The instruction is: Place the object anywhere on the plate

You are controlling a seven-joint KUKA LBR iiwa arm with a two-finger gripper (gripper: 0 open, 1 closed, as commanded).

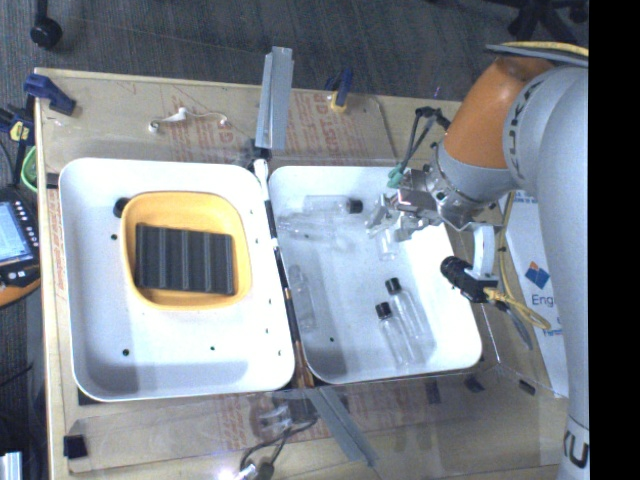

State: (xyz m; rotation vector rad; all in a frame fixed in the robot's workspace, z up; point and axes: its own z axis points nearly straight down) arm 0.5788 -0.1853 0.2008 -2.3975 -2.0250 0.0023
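A yellow plate (180, 211) rests in the left bin (90, 298), and a dark ridged block (186, 260) lies on it. My gripper (392, 220) hangs over the upper right part of the right bin (340, 353). Several clear vials with black caps lie in that bin: one (325, 208) is just left of the gripper and two (403, 320) sit side by side below it. A further clear piece (301, 298) lies by the bin's left wall. Nothing can be made out in the gripper's grasp.
A metal bar (274, 96) stands on the bench behind the gap between the bins. A blue clamp (341, 86) sits at the back edge. A handheld screen (12, 236) lies left of the bench. The grey arm (535, 138) covers the right side.
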